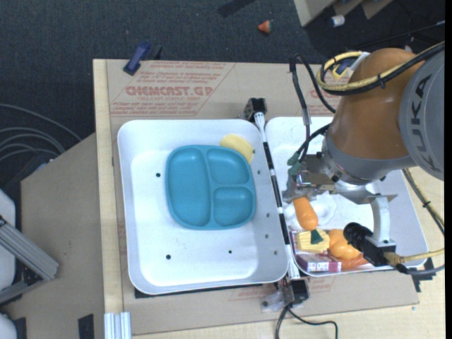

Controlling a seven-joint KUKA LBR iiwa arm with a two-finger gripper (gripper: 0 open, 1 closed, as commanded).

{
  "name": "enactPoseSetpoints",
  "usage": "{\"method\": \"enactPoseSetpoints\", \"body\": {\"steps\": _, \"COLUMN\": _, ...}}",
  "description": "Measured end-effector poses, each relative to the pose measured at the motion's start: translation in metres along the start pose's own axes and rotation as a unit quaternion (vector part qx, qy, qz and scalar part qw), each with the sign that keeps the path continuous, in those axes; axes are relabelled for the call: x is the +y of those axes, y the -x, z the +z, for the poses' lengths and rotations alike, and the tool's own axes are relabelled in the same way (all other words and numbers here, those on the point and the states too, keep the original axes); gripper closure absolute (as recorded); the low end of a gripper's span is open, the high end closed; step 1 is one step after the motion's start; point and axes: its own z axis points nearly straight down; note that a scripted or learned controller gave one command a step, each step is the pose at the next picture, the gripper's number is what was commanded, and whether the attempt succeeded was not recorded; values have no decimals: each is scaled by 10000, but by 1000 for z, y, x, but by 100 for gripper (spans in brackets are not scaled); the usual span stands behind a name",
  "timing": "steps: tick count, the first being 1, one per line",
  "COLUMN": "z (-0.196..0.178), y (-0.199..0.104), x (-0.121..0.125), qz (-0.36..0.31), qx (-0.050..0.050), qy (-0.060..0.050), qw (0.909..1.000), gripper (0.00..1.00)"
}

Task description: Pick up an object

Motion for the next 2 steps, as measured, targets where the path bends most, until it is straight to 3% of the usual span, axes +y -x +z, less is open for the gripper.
{"method": "enactPoseSetpoints", "body": {"steps": 1, "z": -18, "y": 45, "x": 0, "qz": 3, "qx": -9, "qy": 17, "qw": 10000, "gripper": 100}}
{"method": "enactPoseSetpoints", "body": {"steps": 2, "z": -8, "y": 68, "x": 0, "qz": 4, "qx": -1, "qy": -1, "qw": 10000, "gripper": 100}}
